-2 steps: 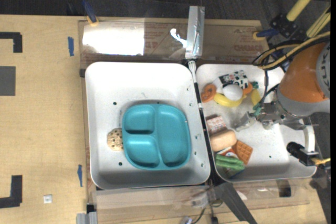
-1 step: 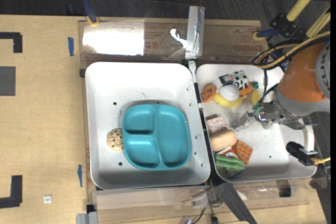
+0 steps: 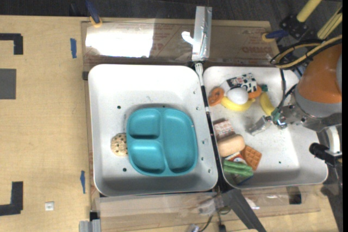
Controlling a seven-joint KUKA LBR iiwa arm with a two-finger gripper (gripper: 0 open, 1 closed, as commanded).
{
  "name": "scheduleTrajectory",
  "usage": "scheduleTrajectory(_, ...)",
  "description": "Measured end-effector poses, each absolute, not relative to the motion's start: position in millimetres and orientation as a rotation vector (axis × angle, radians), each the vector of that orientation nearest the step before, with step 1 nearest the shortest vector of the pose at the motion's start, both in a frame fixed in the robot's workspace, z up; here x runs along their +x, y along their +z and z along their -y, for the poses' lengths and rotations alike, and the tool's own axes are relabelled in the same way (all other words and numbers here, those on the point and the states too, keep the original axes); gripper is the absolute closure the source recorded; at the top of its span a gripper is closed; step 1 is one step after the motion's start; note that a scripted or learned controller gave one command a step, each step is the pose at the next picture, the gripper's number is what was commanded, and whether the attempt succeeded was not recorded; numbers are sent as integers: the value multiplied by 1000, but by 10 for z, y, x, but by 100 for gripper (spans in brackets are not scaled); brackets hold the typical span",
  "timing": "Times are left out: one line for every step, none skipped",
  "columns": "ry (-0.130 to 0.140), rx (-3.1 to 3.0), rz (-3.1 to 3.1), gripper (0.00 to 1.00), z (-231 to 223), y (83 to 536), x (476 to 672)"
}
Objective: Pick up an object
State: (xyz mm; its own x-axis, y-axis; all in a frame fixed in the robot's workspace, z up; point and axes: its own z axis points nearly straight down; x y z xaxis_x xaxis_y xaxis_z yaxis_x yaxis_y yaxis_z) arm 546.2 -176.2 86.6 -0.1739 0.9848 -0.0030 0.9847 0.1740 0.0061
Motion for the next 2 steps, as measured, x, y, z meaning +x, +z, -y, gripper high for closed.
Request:
scheduleTrajectory(-4,2077,-2337,0,1232,885,4854)
scheduleTrajectory(5,1751,-2596,0,1028,878,5280)
